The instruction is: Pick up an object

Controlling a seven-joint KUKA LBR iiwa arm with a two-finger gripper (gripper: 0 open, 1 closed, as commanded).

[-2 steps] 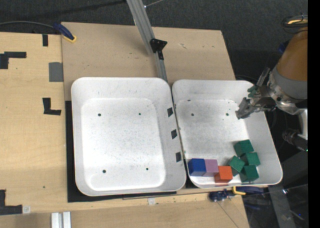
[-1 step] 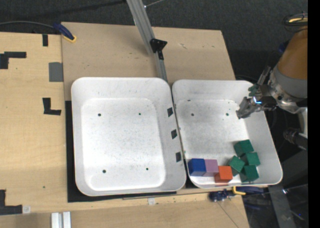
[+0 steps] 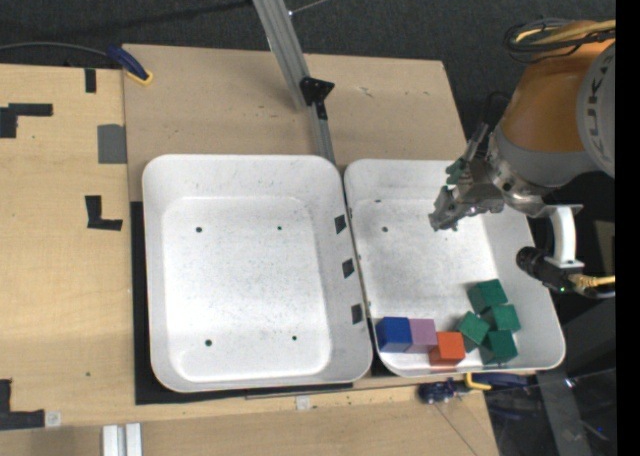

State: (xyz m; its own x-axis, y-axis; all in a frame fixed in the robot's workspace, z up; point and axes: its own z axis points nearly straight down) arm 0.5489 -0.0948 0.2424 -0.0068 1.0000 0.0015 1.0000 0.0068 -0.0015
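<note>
Two shallow white bins sit side by side on the wooden worktop [image 3: 400,94], seen from the fixed camera above. The left bin [image 3: 245,269] fills the middle of the frame; the right bin [image 3: 400,244] lies just beside it, toward the right.

All the small blocks cluster along the right bin's lower edge, in the lower right of the frame. A blue cube [image 3: 394,333] sits next to a pale purple block [image 3: 424,332], and an orange cube [image 3: 448,347] lies just beside that. To their right, several dark green blocks [image 3: 491,319] are bunched together, some touching, turned at differing angles. None has a clear long axis; they look roughly cubic.

The arm [image 3: 555,104] enters from the right of the frame, its orange band up at the upper right. Part of dark lettering shows on the grey casing at the far right edge, cut off and not readable. The jaws [image 3: 447,214] hang over the upper part of the right bin, well apart from the blocks. How far open they are I cannot tell, and nothing is seen between them.
</note>
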